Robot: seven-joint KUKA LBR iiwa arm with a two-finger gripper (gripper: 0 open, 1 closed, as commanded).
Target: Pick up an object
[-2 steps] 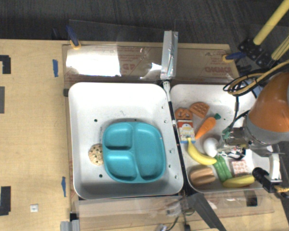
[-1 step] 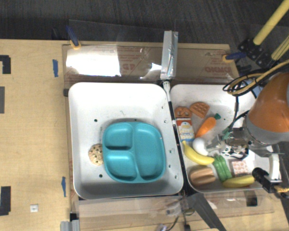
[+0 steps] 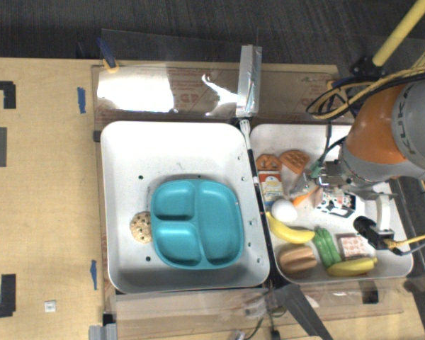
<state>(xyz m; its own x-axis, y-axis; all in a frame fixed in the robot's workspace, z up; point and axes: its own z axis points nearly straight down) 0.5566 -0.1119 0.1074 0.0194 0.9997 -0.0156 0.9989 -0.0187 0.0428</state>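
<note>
The right bin (image 3: 405,263) holds several toy foods. Among them are a white egg (image 3: 284,210), a yellow banana (image 3: 290,231), a second banana (image 3: 350,265), a green vegetable (image 3: 326,245), a brown bun (image 3: 297,258), a pink wafer (image 3: 353,246), an orange-and-white carton (image 3: 270,183) and a bread slice (image 3: 295,161). My gripper (image 3: 317,183) hangs low over the middle of this bin, just right of the carton and above the egg. A small orange piece (image 3: 301,199) lies beside it. The wrist hides what sits beneath.
The left bin (image 3: 120,154) holds a teal divided plate (image 3: 196,222) and a cookie (image 3: 140,227) at the plate's left edge. A black-and-white item (image 3: 336,202) lies under the wrist. Cables trail over the right bin's right side. A metal divider post (image 3: 248,80) stands behind the bins.
</note>
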